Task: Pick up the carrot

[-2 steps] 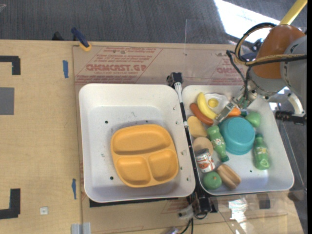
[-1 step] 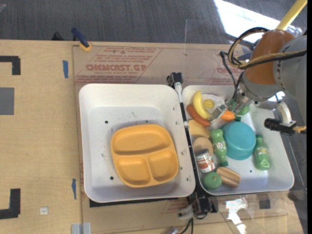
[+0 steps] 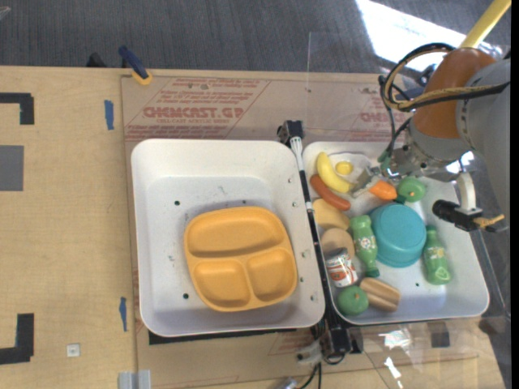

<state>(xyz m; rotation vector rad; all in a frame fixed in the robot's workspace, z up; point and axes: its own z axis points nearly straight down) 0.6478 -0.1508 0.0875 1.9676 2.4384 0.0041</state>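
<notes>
The carrot lies in the right bin, near its far edge, with its orange body pointing toward the left and a green apple just beside it on the right. The gripper hangs just above and behind the carrot, reaching in from the right below the arm's orange band; whether the jaws are wide or narrow cannot be told from this angle, and nothing is visibly held between them. To the left of the carrot sit a banana, a fried egg and a sausage. A teal bowl stands upside down in the middle of the bin, with a green bottle touching its left side and another green bottle on its right. Nearer the front lie a can, a green pepper and a bread roll. The left bin holds a yellow divided plate. Both bins rest on the worktop.
</notes>
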